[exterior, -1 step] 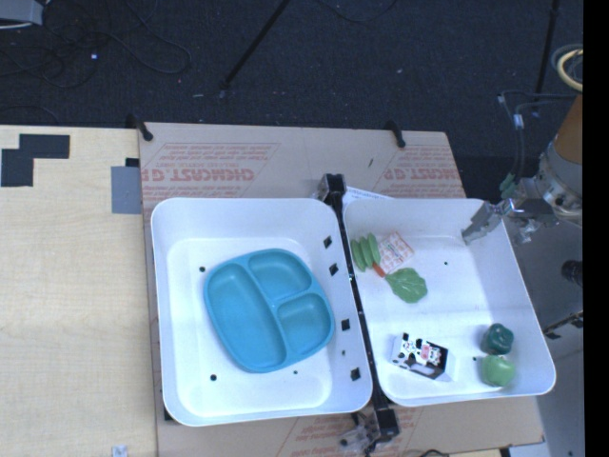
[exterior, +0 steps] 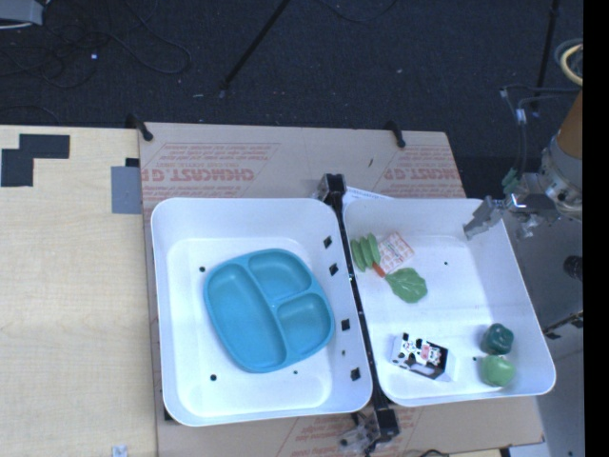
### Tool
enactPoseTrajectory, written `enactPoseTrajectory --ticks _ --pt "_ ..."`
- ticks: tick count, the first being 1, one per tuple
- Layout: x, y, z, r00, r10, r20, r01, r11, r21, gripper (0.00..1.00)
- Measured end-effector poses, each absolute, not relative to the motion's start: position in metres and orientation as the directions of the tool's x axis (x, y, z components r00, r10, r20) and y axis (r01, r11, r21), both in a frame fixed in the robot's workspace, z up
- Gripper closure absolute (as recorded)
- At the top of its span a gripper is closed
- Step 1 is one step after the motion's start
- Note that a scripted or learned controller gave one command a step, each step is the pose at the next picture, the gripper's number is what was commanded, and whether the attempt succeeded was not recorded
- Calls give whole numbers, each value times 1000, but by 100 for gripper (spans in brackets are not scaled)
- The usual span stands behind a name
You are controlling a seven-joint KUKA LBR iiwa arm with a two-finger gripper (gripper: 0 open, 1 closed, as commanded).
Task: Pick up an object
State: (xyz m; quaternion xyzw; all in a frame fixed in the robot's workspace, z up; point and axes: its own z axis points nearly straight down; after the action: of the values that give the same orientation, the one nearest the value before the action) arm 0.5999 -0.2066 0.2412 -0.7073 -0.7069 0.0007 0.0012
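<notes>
Hand [exterior: 487, 215] sits at the far right corner of the right bin [exterior: 519, 274], just above its rim, with the arm reaching in from the right of the camera view. I see 1 grey finger jutting left and down toward the bin; the rest is lost against the dark floor, so I cannot tell whether the hand is spread or pressed together. I see nothing between its parts.

Candidate things all lie in the right bin, nearer me and to the left of the hand. Nearest, in my judgement, is the green leaf-shaped toy [exterior: 407, 285], down and left of the hand on the bin floor. Just beside it, toward the divider, lie a green ribbed piece [exterior: 364, 252] and a small white and red packet [exterior: 394, 249]; these 2 touch or nearly touch. At the near edge sit a black and white patterned box [exterior: 420, 355], a dark teal round thing [exterior: 497, 337] and a light green ball [exterior: 496, 370], the last 2 close together near the right wall.

The left bin [exterior: 181, 255] holds a blue divided plate [exterior: 268, 307], well apart from the hand.

I judge the coming move as a descent leftward and toward the near side; the leaf toy's long axis runs roughly left to right
</notes>
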Motion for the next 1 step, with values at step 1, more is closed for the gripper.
enactPoseTrajectory --ticks 1 --pt "596 -209 178 0 1000 2 1000 0 -8 0"
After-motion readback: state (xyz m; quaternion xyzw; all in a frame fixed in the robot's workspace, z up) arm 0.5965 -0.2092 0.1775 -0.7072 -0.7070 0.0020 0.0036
